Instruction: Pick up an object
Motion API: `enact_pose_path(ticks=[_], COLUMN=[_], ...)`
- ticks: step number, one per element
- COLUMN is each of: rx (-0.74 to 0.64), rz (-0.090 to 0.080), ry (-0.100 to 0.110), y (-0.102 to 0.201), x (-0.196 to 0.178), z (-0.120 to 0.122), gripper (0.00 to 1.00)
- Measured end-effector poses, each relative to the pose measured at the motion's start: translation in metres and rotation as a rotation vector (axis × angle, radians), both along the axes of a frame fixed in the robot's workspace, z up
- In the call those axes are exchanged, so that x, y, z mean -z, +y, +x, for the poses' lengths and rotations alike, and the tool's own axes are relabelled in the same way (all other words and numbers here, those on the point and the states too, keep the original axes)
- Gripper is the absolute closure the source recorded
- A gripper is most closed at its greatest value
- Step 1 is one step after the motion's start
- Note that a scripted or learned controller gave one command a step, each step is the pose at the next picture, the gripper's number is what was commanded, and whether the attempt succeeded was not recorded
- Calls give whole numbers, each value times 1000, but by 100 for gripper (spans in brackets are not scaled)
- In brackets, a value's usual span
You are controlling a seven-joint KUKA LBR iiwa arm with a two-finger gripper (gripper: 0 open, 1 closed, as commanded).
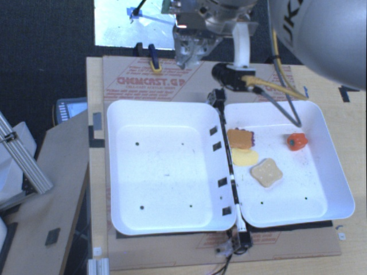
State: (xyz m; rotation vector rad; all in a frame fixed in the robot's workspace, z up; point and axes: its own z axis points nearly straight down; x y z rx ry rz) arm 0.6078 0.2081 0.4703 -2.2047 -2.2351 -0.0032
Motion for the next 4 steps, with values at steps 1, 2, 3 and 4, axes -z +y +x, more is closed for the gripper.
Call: enact_pose_path(ticks=[1, 2, 3, 4], rx=[6, 12, 10, 8], rz=[1, -1, -2, -2], ry=[-6, -7, -3, -2], y=[28, 26, 26, 26], x=[-36, -67, -65, -65], z=[11, 52, 61, 60], gripper=[100, 100, 100, 0])
